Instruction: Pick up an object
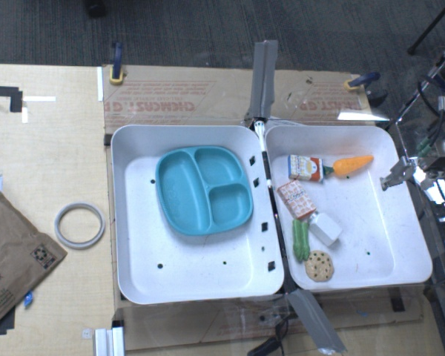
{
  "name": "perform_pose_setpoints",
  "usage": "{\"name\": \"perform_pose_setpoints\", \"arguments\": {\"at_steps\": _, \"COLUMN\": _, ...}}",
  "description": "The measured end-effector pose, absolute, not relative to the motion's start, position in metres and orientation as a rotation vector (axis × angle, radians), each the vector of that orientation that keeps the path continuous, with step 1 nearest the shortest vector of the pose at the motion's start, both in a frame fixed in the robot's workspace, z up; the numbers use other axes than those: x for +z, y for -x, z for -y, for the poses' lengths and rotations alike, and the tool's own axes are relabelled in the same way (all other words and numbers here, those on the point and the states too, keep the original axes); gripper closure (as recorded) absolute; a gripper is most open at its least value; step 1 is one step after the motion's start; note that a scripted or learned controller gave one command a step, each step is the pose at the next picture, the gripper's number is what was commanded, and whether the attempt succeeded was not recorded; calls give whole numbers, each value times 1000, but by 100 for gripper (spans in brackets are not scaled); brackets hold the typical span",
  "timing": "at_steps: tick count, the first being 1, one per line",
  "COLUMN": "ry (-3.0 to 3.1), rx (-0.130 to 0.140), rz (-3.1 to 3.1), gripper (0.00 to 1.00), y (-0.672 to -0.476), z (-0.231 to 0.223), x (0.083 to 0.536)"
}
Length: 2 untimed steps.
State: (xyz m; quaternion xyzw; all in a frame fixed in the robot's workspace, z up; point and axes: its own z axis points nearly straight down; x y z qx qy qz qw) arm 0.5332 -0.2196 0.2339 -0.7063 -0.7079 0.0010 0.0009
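Jaws' state impossible to tell; gripper [395, 175] at right bin's [408, 273] three o'clock rim. Toy carrot [353, 165] at twelve o'clock inside, just beside a small carton [305, 168]. Probably light, smooth, stiff; best pinched across the orange middle.
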Motion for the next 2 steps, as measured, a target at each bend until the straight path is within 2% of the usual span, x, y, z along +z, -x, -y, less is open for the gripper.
{"name": "perform_pose_setpoints", "arguments": {"at_steps": 1, "ry": 1774, "rx": 0, "rz": 2593, "gripper": 0, "y": -587, "z": 212, "x": 157}}
{"name": "perform_pose_setpoints", "arguments": {"at_steps": 2, "ry": 1655, "rx": 0, "rz": 2676, "gripper": 0, "y": -660, "z": 200, "x": 94}}
